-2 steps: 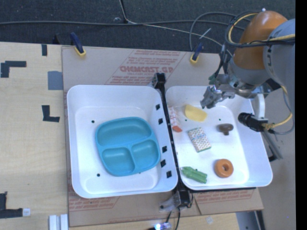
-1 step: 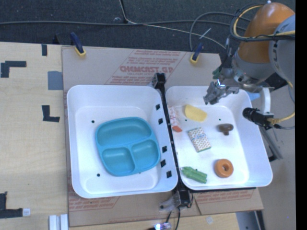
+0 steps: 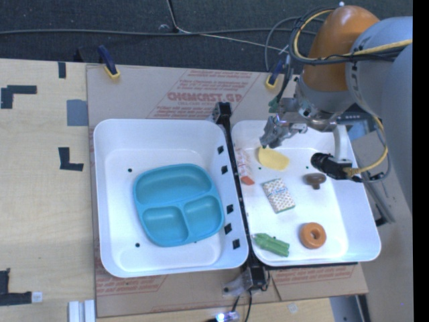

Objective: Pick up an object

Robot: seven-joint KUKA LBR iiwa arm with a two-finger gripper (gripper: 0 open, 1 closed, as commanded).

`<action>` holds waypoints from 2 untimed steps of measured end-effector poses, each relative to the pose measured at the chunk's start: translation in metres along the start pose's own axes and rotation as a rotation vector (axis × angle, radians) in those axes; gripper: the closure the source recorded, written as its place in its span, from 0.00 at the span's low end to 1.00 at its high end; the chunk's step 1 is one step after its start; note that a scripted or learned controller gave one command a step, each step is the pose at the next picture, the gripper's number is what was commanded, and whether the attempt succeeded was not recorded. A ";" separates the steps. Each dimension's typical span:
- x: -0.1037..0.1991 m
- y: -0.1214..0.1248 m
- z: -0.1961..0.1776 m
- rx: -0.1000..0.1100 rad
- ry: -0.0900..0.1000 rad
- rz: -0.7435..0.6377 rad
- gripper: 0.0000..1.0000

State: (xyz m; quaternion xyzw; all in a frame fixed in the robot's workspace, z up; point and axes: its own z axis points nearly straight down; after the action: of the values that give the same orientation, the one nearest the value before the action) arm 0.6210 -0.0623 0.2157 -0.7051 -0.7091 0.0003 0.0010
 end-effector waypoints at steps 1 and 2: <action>0.057 0.008 0.007 -0.001 0.000 -0.001 1.00; 0.109 0.000 -0.007 -0.002 0.000 -0.001 1.00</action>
State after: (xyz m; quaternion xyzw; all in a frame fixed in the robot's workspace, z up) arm 0.6206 0.0463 0.2226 -0.7047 -0.7095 -0.0003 0.0006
